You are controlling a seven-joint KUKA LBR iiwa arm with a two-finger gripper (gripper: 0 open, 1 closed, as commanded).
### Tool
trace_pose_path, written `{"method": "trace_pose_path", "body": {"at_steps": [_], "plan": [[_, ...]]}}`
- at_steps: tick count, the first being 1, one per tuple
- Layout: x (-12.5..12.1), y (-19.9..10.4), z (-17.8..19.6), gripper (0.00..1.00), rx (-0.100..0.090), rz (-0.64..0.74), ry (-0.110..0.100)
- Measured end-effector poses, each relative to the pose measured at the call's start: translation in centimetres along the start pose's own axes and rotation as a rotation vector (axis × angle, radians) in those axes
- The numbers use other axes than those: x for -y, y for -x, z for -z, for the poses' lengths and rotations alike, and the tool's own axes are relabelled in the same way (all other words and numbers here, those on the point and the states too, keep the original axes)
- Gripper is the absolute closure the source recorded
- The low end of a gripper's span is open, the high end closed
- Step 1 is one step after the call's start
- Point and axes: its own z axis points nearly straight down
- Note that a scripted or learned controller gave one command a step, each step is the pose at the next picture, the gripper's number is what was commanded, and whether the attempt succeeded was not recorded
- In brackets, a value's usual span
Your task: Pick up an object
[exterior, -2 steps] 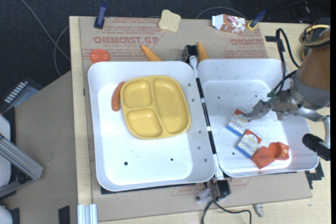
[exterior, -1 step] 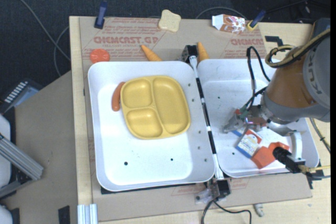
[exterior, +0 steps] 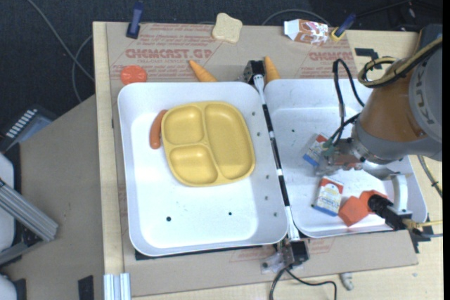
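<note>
Brown cardboard lines the bench under two shallow white plastic bins (exterior: 140, 221). We note a yellow three-compartment plastic tray (exterior: 207, 142) beside a smooth orange sausage-shaped toy (exterior: 155, 131) in the left bin. We see the gripper (exterior: 329, 159) low in the right bin, near a small white-and-red carton (exterior: 328, 195) and an orange block (exterior: 354, 209).

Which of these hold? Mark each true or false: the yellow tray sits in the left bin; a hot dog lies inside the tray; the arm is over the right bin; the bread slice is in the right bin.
1. The yellow tray sits in the left bin. True.
2. A hot dog lies inside the tray. False: it lies beside the tray's left edge, on the bin floor.
3. The arm is over the right bin. True.
4. The bread slice is in the right bin. False: it lies on the bench behind the bins.
</note>
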Motion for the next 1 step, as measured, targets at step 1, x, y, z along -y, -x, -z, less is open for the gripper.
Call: {"method": "trace_pose_path", "body": {"at_steps": [1], "plan": [[0.01, 0.00, -0.02, 0.00, 0.000, 0.000, 0.000]]}}
